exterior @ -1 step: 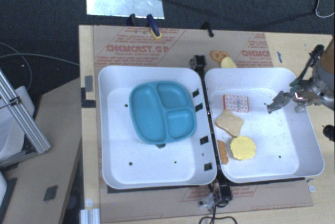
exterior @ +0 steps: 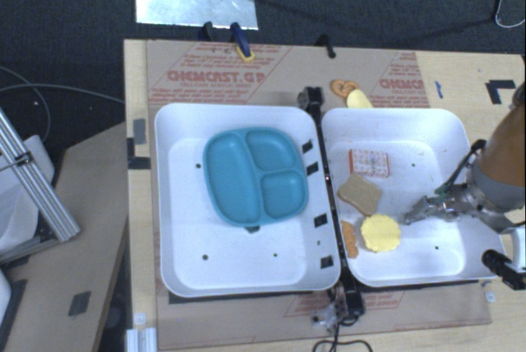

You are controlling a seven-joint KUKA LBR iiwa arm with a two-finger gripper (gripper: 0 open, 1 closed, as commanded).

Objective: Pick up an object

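Note:
The right bin [exterior: 411,124] holds a round yellow piece [exterior: 381,233], a tan bread-like slice [exterior: 360,194], a small white card with red print [exterior: 369,163] and an orange strip [exterior: 350,238] near its left wall. My gripper [exterior: 415,212] comes in low from the right, its tip just right of the yellow piece and apart from it. Nothing shows between its fingers.
The left bin [exterior: 181,178] holds a blue divided plate [exterior: 254,176]. Behind the bins, on the cardboard, lie an orange pretzel shape [exterior: 343,87] and a yellow item [exterior: 359,99]. A metal rail [exterior: 37,186] stands at far left.

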